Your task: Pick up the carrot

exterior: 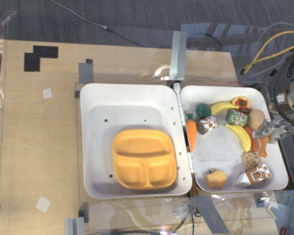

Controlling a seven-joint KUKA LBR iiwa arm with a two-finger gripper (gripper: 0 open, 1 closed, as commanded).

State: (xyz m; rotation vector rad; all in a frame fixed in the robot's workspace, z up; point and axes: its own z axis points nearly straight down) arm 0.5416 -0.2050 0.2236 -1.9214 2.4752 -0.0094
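Two shallow white bins sit side by side on the wooden bench. The left bin holds a yellow compartment plate, lying flat toward its near side. The right bin holds a scatter of toy foods.

The carrot lies against the right bin's left wall, orange body pointing toward the near edge, green top toward the far edge. Just beside it on the right stands a small can; its label is printed, but no writing can be read at this size. A second can with a green label stands farther right, its lettering likewise illegible. Two bananas lie between them: one banana curving along the far side, another banana running toward the near right. A corn piece and a small carton rest near the front wall; the carton's print is too small to read.

The gripper hangs over the right edge of the right bin, well apart from the carrot. How far its fingers stand apart cannot be told, and nothing is seen between them.
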